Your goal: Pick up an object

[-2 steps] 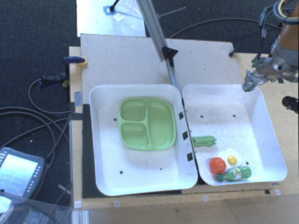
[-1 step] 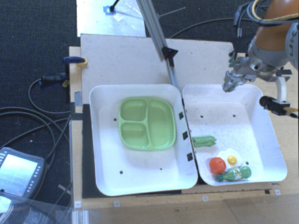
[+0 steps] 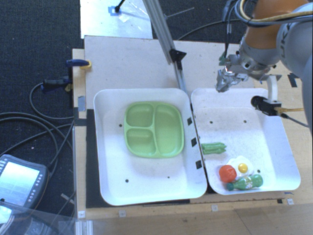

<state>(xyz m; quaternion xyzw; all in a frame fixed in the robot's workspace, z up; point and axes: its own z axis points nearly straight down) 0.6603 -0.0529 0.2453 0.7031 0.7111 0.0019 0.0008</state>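
A pale wooden bench (image 3: 127, 62) carries two shallow white bins set side by side, their inner rims touching. The left bin (image 3: 110, 180) holds a light green divided plate (image 3: 153, 129) with three compartments, lying flat near the bin's middle. The right bin (image 3: 274, 141) holds four small items gathered toward its near edge. The grey arm (image 3: 274, 28) with its orange band reaches in from the right, and its gripper (image 3: 224, 83) hangs over the far left corner of the right bin, well apart from the items; whether it is open or shut cannot be told from here, and nothing shows in its grasp. A green bottle (image 3: 245, 182) lies on its side at the near edge, long axis nearly left to right, tilted slightly. A green pod-like vegetable (image 3: 213, 148) lies left to right against the bin's left wall. A fried egg (image 3: 240, 166) sits just above the bottle, touching a red tomato (image 3: 227, 173).
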